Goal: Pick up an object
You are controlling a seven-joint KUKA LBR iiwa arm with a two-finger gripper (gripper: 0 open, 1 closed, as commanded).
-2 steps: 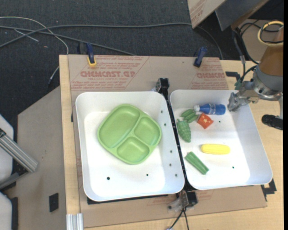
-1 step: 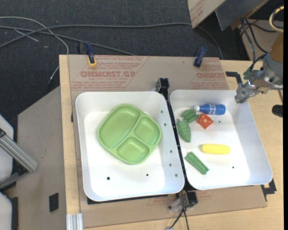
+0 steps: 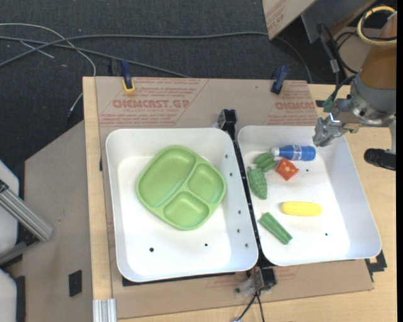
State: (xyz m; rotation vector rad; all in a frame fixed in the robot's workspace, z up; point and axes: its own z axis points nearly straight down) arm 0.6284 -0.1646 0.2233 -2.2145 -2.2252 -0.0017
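The right bin holds several small items: a blue bottle with a white cap, an orange-red block, a yellow corn cob, a dark green pod, a knobbly green piece and a green stick. My gripper hangs over the bin's far right corner, just right of and above the blue bottle. Nothing shows between its fingers.
In the left bin lies a light green divided plate. Black clamps join the bins at the middle seam. Blue clips pin the cardboard sheet at the back. A cardboard box and cables lie behind.
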